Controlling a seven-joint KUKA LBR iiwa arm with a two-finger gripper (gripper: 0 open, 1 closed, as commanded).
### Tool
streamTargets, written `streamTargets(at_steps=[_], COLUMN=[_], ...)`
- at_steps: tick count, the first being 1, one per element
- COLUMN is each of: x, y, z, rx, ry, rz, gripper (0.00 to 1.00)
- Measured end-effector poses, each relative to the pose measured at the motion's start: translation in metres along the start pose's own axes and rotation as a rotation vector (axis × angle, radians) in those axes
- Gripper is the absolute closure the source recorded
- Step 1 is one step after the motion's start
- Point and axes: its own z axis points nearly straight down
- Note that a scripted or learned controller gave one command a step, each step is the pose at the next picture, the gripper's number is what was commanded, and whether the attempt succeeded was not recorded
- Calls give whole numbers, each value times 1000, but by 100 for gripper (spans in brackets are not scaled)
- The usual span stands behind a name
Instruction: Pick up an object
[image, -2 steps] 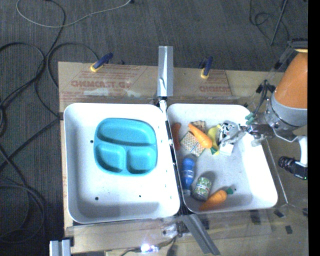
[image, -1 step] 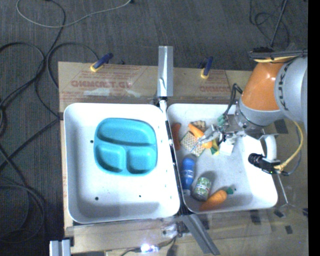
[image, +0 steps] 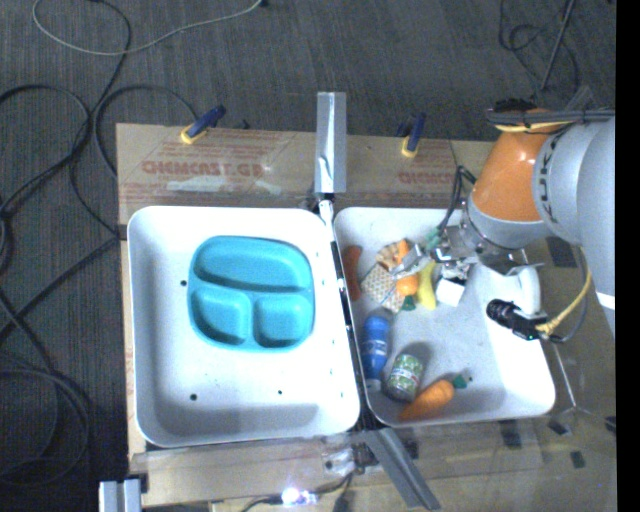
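Dark carpet strewn with cables surrounds the worktop (image: 140, 160), where two clamps pin a cardboard sheet along the far edge, presumably to keep it flat. On to the left bin (image: 160, 400): a blue divided tray (image: 252, 291) sits alone near its middle, well apart from the action. Across the divider, the right bin (image: 510, 385) carries the candidates: a blue bottle (image: 376, 343) against its left wall, a green can (image: 404, 372) and a toy carrot (image: 432, 397) near the front edge, a banana (image: 427, 285) in the jumble by the far side. The end effector (image: 452, 262) hovers low over that jumble, just beside the banana; whether it's spread or closed, I cannot tell. No object looks lifted yet.
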Motion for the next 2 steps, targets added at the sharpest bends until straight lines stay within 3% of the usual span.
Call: streamTargets(at_steps=[1, 2], x=[5, 6], y=[19, 21], z=[17, 7], rx=[-14, -18], ry=[-7, -6], rz=[20, 19], gripper=[0, 100])
